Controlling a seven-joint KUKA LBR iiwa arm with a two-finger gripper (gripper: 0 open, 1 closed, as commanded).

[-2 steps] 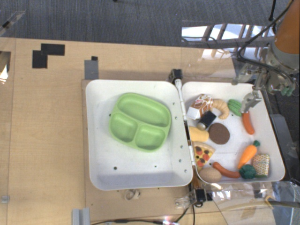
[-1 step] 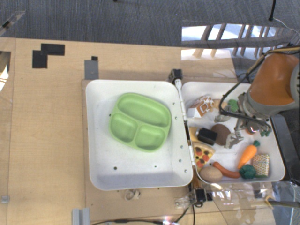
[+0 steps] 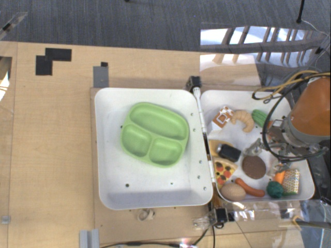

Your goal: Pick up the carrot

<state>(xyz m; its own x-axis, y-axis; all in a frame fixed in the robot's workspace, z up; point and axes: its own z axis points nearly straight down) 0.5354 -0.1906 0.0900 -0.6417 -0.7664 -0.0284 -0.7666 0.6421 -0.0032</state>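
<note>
The left bin [image 3: 103,154] holds a green divided plate [image 3: 154,134], lying at about eleven o'clock of the bin's middle. Nothing in that bin bears on the task.

The right bin [image 3: 208,102] is crowded. Along its left side lie a slice of pizza [image 3: 223,170] and, above it, a small black block [image 3: 229,152]. At the bin's twelve o'clock sit a waffle-like piece [image 3: 222,117] and a croissant [image 3: 243,120]. A brown disc [image 3: 254,166] lies near the middle, a pale egg-shaped item [image 3: 232,191] at seven o'clock, and a red sausage [image 3: 250,187] just beside it.

The carrot [image 3: 280,177] appears as a small orange piece at the bin's five o'clock, with a dark green tuft [image 3: 275,189] just below it; whether that tuft belongs to the carrot cannot be told. It rests on the bin floor, beside a mesh-patterned item [image 3: 291,181].

The arm's wrist [image 3: 310,115] hangs over the bin's three o'clock side. The gripper [image 3: 283,156] sits under it, close above the carrot; whether it is spread or closed cannot be told.

Judgement: approach made, carrot not lifted. Grasp and lift remain.
</note>
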